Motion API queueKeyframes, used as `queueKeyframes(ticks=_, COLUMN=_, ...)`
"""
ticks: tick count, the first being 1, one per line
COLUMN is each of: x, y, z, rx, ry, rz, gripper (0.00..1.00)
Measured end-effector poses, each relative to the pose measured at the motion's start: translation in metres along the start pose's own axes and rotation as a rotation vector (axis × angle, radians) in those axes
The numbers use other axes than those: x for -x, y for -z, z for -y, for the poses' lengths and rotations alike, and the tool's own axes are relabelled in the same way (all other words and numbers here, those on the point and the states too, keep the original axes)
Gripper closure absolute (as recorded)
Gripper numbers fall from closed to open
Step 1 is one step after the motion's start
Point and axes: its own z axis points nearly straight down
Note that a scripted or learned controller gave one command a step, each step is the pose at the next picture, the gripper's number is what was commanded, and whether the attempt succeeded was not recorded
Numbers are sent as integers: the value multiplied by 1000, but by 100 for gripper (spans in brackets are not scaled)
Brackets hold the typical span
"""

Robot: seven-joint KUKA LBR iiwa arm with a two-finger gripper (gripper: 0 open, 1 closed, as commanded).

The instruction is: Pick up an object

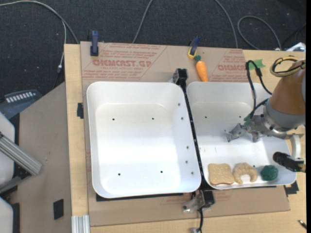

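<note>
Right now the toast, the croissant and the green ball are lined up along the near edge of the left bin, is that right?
Not quite: they are in the right bin, not the left one. The camera view shows the toast, the croissant and the green ball lined up along its near edge, as you said.
</note>
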Motion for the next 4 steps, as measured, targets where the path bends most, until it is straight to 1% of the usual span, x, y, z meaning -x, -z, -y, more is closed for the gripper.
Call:
queueKeyframes(ticks=1, x=-27, y=14, z=63, rx=0, ry=0, rz=0, gripper=0)
queueKeyframes(ticks=2, x=-99, y=74, z=63, rx=6, ry=6, rz=0, gripper=0)
queueKeyframes(ticks=3, x=-77, y=144, z=-11, rx=9, ry=0, rz=2, gripper=0)
queueKeyframes(ticks=4, x=-16, y=65, z=8, rx=-3, ry=-5, rz=0, gripper=0)
